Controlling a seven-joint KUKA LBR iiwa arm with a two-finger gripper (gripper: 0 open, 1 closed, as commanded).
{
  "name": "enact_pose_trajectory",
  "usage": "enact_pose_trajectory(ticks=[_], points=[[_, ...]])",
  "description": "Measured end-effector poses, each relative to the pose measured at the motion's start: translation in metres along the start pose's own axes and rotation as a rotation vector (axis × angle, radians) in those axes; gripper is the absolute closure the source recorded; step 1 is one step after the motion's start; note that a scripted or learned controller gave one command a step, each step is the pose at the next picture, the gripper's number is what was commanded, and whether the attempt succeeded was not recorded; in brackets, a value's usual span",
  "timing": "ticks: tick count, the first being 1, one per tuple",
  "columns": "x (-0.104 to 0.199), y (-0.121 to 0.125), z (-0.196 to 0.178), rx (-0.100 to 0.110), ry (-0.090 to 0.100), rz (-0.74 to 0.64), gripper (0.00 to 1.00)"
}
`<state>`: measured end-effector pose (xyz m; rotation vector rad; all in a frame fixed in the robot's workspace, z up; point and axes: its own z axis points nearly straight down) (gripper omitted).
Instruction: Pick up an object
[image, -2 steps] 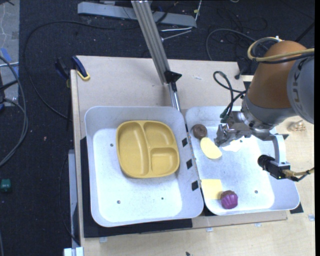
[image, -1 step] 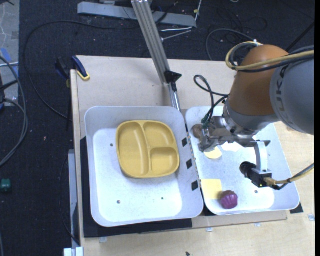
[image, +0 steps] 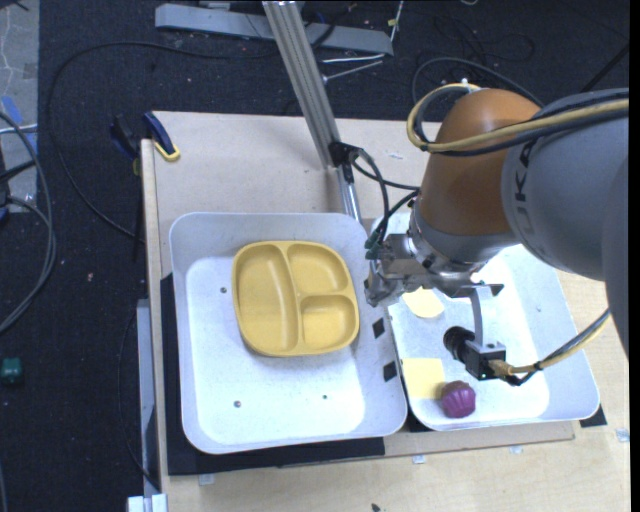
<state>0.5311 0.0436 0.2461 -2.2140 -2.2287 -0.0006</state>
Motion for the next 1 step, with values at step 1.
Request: enact_pose_trajectory(ticks=[1], points=[[0.0544,-0.0058,-0.0017,0.0,0.0,0.001,1.0]])
